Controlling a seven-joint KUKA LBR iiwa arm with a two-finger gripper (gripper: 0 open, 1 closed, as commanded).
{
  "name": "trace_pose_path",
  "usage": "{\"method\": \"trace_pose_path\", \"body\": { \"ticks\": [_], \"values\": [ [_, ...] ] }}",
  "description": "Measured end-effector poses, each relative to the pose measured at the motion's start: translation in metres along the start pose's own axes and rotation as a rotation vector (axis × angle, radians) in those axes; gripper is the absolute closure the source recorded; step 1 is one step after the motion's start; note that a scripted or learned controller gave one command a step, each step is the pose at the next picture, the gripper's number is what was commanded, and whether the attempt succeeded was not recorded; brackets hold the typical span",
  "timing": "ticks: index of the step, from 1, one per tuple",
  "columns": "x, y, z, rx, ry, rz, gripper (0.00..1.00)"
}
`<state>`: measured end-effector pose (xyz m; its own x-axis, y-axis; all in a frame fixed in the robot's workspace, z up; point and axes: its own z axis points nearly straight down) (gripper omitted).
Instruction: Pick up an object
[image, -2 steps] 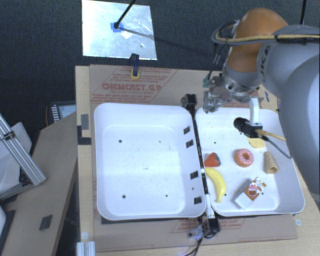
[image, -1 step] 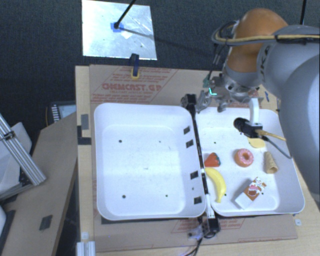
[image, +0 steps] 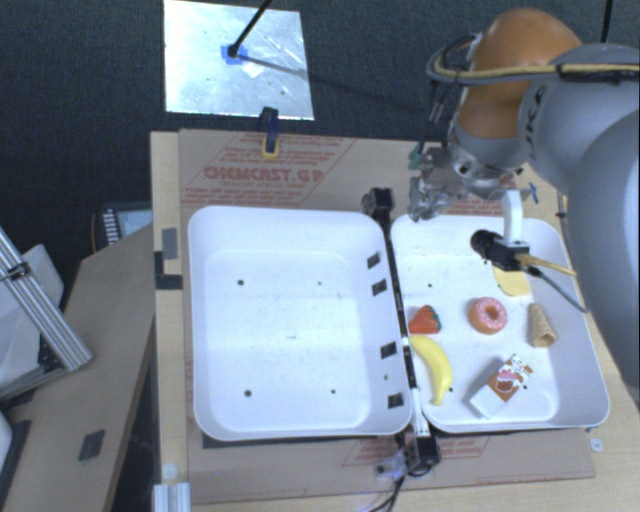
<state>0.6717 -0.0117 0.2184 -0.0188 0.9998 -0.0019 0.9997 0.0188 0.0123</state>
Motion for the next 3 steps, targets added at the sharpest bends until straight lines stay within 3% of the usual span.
{"method": "trace_pose_path", "body": {
  "ticks": [1, 2, 3],
  "values": [
    [0.0, 0.0, 0.0, 0.001, 0.0, -0.001, 0.0],
    [0.0, 0.001, -0.011, -0.003, -0.001, -0.005, 1.0],
    [0.0, 0.001, -0.011, -0.002, -0.001, -0.006, 0.0]
  ]
}}
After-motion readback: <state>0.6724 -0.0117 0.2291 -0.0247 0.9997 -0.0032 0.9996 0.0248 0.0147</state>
